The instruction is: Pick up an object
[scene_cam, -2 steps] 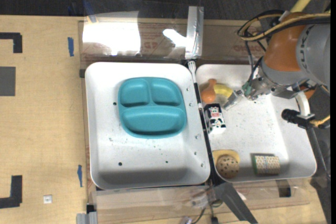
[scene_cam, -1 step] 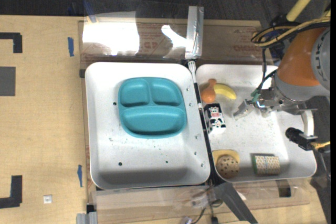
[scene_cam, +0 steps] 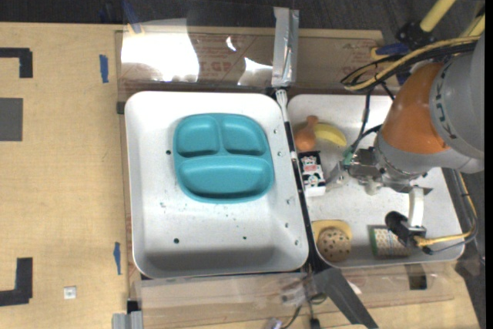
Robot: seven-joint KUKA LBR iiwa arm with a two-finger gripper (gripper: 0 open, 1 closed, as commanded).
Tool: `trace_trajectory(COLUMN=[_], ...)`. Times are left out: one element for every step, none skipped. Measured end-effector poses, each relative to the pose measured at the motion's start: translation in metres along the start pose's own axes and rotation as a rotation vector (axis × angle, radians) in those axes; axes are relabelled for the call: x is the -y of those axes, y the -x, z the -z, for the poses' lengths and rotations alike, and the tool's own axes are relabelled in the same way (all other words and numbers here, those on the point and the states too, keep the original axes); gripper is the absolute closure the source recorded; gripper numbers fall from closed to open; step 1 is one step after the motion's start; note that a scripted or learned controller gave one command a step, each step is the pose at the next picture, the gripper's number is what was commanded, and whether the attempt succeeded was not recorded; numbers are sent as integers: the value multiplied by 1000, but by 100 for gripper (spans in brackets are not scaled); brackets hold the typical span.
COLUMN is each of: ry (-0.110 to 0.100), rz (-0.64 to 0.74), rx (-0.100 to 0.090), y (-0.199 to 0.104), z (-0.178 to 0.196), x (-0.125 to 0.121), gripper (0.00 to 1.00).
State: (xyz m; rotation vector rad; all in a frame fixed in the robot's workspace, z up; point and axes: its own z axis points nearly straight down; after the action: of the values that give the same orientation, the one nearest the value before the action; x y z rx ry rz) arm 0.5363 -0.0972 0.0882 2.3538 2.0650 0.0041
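A: So where do things stand for the pick?

B: All the loose pieces lie in the right bin (scene_cam: 447, 189): a banana (scene_cam: 330, 135) touching an orange piece (scene_cam: 306, 135) at the far left corner, a small black-and-white card (scene_cam: 311, 170) along the left wall, a tan perforated round piece (scene_cam: 333, 238) and a green can (scene_cam: 387, 241) at the near edge. The left bin (scene_cam: 146, 166) carries a teal divided tray (scene_cam: 223, 156), likely the drop side.

A: And the hand?

B: The hand (scene_cam: 377, 175) hangs over the middle of the right bin, under the orange-banded wrist. Whether it's apart or together, I cannot tell. The card lies just to its left, the can near it toward the front.
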Motion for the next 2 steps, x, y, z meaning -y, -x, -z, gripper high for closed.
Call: trace_trajectory(ry=[-4,1], rz=[63,-11], rx=[-5,0], y=[16,-5], z=[-2,0], x=[-55,-22], gripper=[0,0])
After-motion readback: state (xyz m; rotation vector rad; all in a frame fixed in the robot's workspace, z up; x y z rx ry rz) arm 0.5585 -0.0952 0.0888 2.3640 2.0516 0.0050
